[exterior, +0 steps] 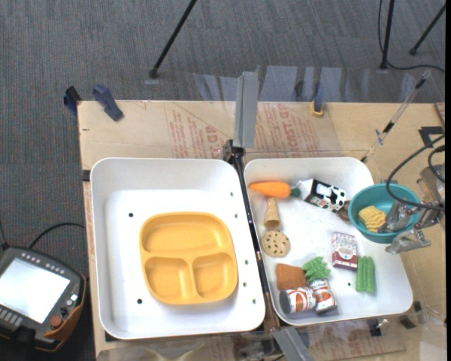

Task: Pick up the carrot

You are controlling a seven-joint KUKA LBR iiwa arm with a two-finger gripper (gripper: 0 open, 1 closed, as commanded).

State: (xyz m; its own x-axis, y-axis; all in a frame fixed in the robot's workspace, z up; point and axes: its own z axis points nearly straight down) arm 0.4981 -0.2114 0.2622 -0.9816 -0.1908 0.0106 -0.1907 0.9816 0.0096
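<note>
Your carrot (270, 189) lay on its side at the far-left corner of the right bin (361, 165), green top toward the cow-print carton (325, 195), with the waffle cone (272, 212) just below it. It looked like a light, rigid plastic toy, smooth and tapered, so it could slip; you were best off pinching across the thick orange middle. The gripper (407, 232) sat well apart from it, low over the bin's right edge beside the teal bowl (383, 215) of corn. Whether the pincer was wide or narrow, I couldn't tell.
</note>
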